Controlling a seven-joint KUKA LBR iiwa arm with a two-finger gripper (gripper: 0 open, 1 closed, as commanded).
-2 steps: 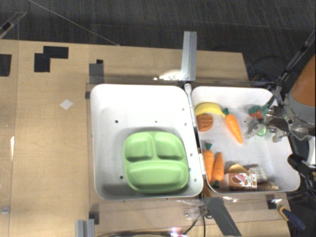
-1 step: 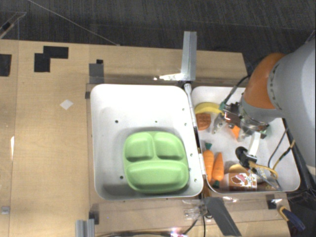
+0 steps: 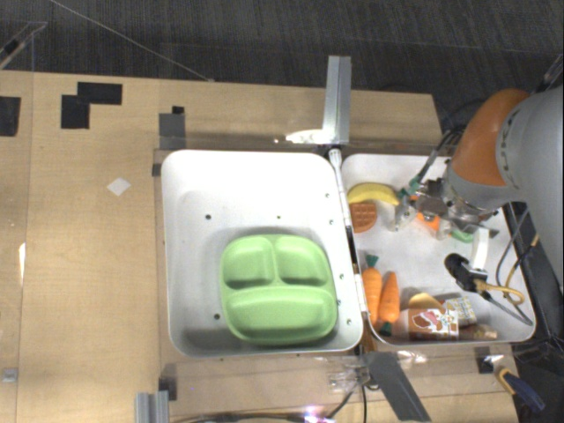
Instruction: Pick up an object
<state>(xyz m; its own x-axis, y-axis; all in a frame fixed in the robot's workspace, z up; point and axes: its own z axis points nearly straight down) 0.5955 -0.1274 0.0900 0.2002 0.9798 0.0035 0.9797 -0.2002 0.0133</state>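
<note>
**Reaching Down for a Toy in the Right Bin**

Hanging low over the right bin (image 3: 520, 324), the arm (image 3: 520, 148) has its tool (image 3: 429, 203) close to the back part, just beside the banana (image 3: 368, 193). A small orange thing (image 3: 429, 221) sits right under the tool. I cannot tell if the tool is spread or closed, because the arm's wrist hides it. Nothing can be seen held in it.

More toys lie in this bin. Two carrots (image 3: 381, 296) rest by the left wall, and a brown bottle (image 3: 438, 321) lies along the front wall. A brown piece (image 3: 365, 215) touches the banana. The left bin (image 3: 185, 236) holds a green tray (image 3: 278, 286).

To do this step well, I think the tool should go straight down over one toy, not two. The banana and the brown piece are touching, so a grab there could slip. The small orange thing stands a bit apart, so it looks like the easy pick. Close gently, then lift slowly and check that the toy comes up too.
</note>
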